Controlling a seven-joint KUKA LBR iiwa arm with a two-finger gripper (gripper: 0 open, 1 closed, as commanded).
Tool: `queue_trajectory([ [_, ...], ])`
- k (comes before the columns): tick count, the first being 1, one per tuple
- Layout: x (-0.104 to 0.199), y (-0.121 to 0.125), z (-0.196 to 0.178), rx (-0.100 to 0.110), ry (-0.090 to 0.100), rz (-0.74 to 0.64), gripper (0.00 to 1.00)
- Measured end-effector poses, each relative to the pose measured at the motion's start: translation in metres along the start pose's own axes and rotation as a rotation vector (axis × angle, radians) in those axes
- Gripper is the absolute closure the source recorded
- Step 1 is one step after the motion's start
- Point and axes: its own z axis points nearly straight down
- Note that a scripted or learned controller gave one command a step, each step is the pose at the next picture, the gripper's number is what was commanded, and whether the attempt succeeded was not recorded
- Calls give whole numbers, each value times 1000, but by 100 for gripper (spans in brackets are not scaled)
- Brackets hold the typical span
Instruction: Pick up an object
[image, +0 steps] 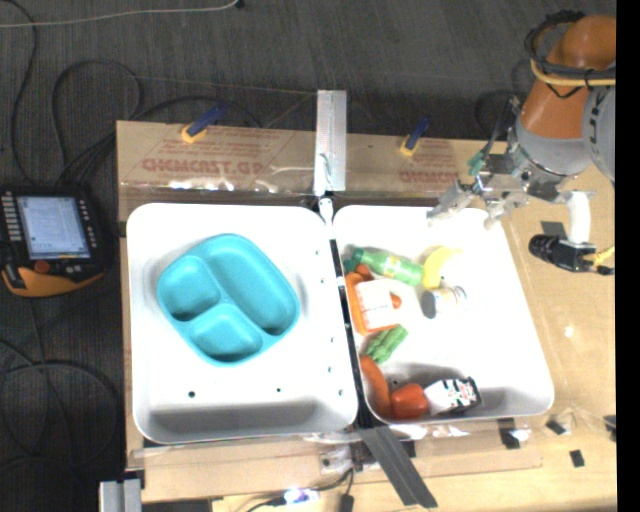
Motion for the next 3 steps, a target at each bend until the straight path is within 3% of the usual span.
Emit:
queue_trajectory([
  [1,-7,-8,121,-30,-6,-19,0],
  [2,-5,-21,131,-49,-5,0,0],
  [3,-3,-19,118,-54,-3,-2,100],
])
